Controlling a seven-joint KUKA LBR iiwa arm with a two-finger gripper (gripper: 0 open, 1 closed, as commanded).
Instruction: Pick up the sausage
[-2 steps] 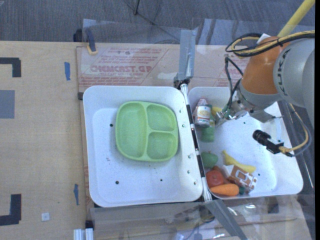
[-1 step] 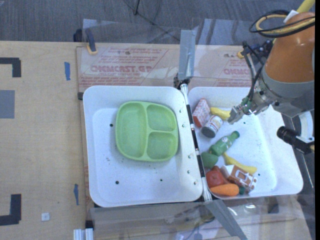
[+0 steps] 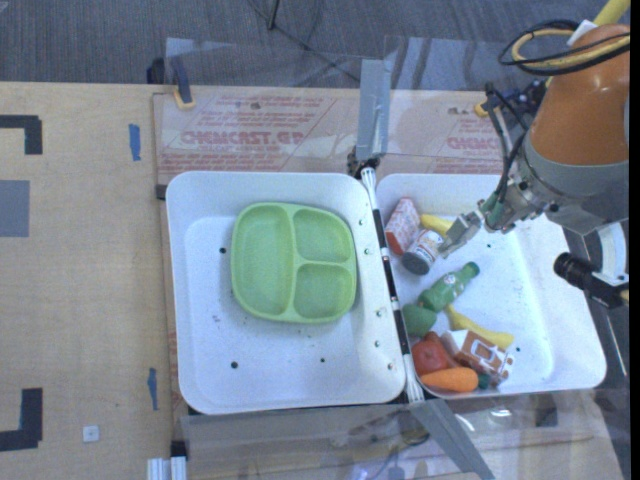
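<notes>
The right bin point(image 3: 560, 298) holds a heap of toy food. A reddish, stubby piece with a white label, which looks like the sausage point(image 3: 402, 225), lies at the bin's upper left, against the divider. My gripper point(image 3: 464, 230) hangs low over the upper middle of this bin, a short way right of that piece. It is just above a small yellow item point(image 3: 436, 223) and a grey-capped white cylinder point(image 3: 421, 256). I see nothing lifted in the gripper.
A green bottle point(image 3: 450, 287), a green piece point(image 3: 418, 319), a yellow strip point(image 3: 480, 327), a tomato point(image 3: 431, 354), a carrot point(image 3: 451, 380) and a small carton point(image 3: 486, 352) crowd the bin's lower left. The left bin point(image 3: 200, 298) holds a green divided plate point(image 3: 294, 262).
</notes>
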